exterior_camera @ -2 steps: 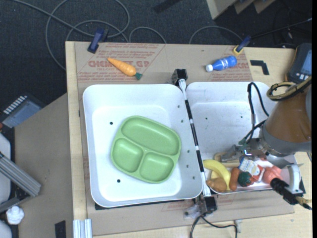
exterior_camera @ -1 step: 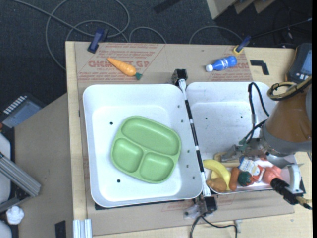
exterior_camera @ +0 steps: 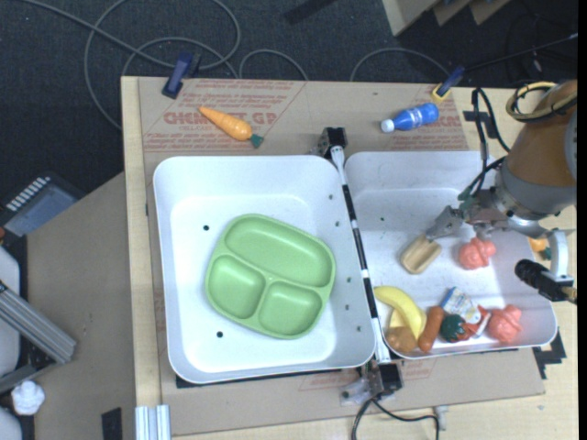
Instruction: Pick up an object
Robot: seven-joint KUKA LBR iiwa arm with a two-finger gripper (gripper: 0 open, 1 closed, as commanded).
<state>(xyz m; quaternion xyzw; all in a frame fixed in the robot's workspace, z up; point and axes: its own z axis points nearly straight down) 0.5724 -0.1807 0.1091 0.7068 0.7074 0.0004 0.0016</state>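
Observation:
The right bin (exterior_camera: 385,191) holds several small items. A tan bread-like piece (exterior_camera: 420,255) lies near its middle, with a pink lumpy toy (exterior_camera: 475,253) to its right. Along the front wall lie a yellow banana (exterior_camera: 404,305), an orange sausage-shaped toy (exterior_camera: 431,330), a colourful packet (exterior_camera: 464,306) and a second pink toy (exterior_camera: 504,323). My gripper (exterior_camera: 461,229) hangs over the bin's right half, just above and between the tan piece and the pink toy. It stands open with nothing between its fingers.
The left bin (exterior_camera: 183,200) carries a green divided plate (exterior_camera: 271,275). Behind the bins on the bench lie a toy carrot (exterior_camera: 229,124), a blue bottle (exterior_camera: 413,117) and a blue clip (exterior_camera: 179,74). Black cables run beside the arm at the right.

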